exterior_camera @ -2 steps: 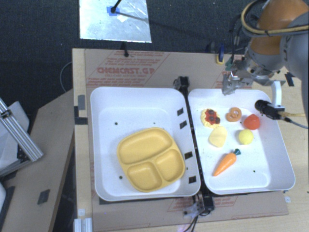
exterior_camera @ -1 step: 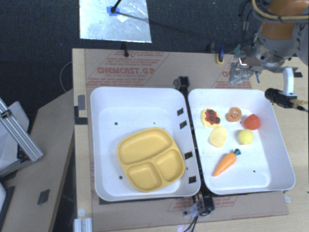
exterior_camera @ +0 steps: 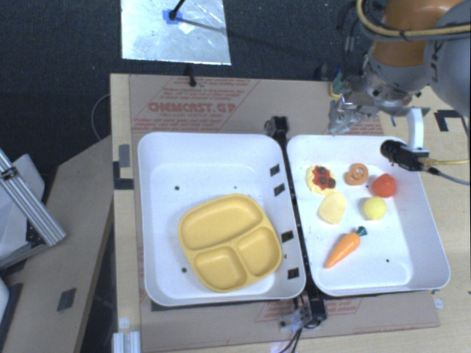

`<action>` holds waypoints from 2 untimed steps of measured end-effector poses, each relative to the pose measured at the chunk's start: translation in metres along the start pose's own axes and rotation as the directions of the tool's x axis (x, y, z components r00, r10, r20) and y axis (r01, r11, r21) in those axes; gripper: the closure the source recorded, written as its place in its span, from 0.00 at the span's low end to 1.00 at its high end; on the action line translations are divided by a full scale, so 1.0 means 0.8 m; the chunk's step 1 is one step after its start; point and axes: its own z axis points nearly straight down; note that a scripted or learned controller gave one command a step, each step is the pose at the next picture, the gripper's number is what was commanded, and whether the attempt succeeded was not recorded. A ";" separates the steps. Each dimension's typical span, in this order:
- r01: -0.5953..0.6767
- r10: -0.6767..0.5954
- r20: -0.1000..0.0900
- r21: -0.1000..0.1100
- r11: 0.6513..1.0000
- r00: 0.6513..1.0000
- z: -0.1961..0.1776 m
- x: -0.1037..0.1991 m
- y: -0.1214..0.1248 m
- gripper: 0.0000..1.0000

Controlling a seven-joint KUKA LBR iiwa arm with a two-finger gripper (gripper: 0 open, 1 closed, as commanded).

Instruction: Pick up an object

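Tabletop: brown board bearing two white bins side by side; left bin holds a yellow divided tray
Claw: poised over the right bin's far rim; grip state impossible to tell
Objects: toy foods just below the claw; pizza slice and doughnut nearest, carrot farthest
Advice: descend straight onto one isolated piece; straddle its narrow width

The gripper hangs over the right bin's far rim, with the toy foods in that bin nearer the camera and the sectioned tray in the left bin well off to its left.
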 end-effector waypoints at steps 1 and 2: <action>0.001 -0.001 -0.001 0.002 1.000 1.000 0.019 0.070 -0.023 1.00; 0.001 -0.001 -0.001 0.005 1.000 1.000 0.038 0.131 -0.060 1.00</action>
